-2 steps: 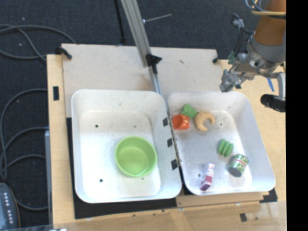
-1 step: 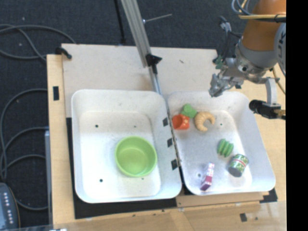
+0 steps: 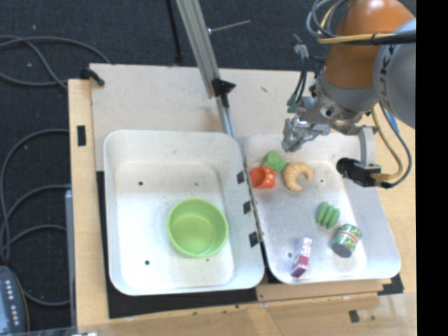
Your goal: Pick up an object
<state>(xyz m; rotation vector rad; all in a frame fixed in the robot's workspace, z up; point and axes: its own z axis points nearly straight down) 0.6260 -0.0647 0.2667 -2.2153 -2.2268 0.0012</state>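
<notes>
- Camera view: a pale wooden bench [image 3: 154, 100] bears two shallow white plastic bins side by side, the left bin [image 3: 133, 152] and the right bin [image 3: 378, 250].
- In the left bin a round light-green plastic bowl [image 3: 198, 227] stands upright toward the near side.
- The grey arm with its orange band [image 3: 364, 37] reaches in from the right, and its metal two-finger gripper [image 3: 294, 140] hangs over the far edge of the right bin, above the toys.
- Whether the gripper's jaws are apart or together cannot be told; nothing shows between them.
- Just below the gripper lies a small green toy piece [image 3: 275, 162], touching an orange-red toy vegetable [image 3: 263, 178] beside the bin's left wall.
- A tan croissant-shaped toy [image 3: 298, 175] lies just right of those two, curved with its opening downward.
- Further toward the near side are a ridged green toy [image 3: 327, 215] and, just beside it, a small grey-and-green can [image 3: 346, 240] lying tilted.
- A pink and white carton-like packet [image 3: 302, 257] lies near the right bin's front edge.
- A slanted aluminium post [image 3: 199, 37] rises from the bench behind the bins.
</notes>
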